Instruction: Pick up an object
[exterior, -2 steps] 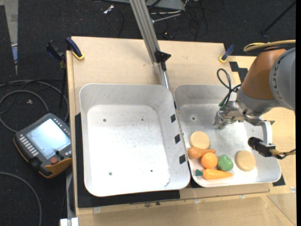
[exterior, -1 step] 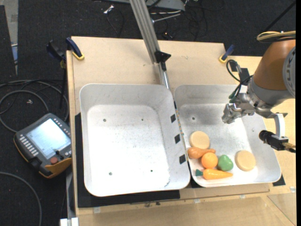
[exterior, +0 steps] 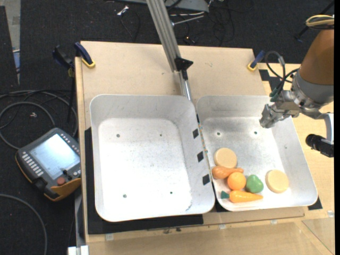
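**Gripper over the right bin's far side, objects clustered at the near edge**

The arm [exterior: 317, 62] enters from the right and carries the gripper [exterior: 270, 117] above the far right part of the right bin [exterior: 249, 129]. The gripper is seen from above as a small grey block; whether the fingers are wide or narrow cannot be told from this angle, and nothing is visible between them.

The objects lie well apart from the gripper, toward the near edge of the same bin. Nearest to it is a pale tan disc [exterior: 226, 157], lying flat by the bin's left wall. Just in front of that disc sits an orange carrot-shaped piece [exterior: 222, 171], touching an orange ball [exterior: 236, 181]. A green rounded piece [exterior: 254, 184] rests against the ball on its right. A second carrot-shaped piece [exterior: 245, 196], with a green tip at its left end, lies along the near rim in front of the ball and the green piece. A second pale disc [exterior: 277, 180] lies to the right of the green piece, close to it.

The left bin [exterior: 141, 153] sits beside the right one on the desk [exterior: 138, 68], their walls meeting at the centre. A teach pendant [exterior: 50, 163] lies on the floor to the left of the desk; its screen is lit, but any writing on it is too small to read. No brands or labels are legible anywhere.
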`<action>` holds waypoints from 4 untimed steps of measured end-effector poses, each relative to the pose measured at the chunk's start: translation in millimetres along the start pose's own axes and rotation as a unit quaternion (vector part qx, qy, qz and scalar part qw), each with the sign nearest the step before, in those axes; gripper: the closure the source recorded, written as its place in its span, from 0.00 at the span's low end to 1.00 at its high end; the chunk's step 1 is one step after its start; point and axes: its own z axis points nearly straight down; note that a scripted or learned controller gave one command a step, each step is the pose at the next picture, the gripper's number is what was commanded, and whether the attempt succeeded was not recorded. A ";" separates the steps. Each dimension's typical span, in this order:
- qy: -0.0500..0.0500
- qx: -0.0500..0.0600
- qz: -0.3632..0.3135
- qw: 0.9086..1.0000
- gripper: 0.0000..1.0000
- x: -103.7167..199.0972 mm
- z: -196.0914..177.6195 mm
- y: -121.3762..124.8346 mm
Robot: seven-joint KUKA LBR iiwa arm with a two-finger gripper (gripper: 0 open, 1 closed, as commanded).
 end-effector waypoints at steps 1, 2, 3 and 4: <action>0.000 0.000 0.000 1.000 1.00 -0.1 -45.0 1.9; 0.002 0.004 -0.003 1.000 1.00 58.6 -45.1 5.4; 0.002 0.004 -0.003 1.000 1.00 112.2 -31.9 24.5; 0.002 0.005 -0.003 1.000 1.00 169.3 -16.8 34.7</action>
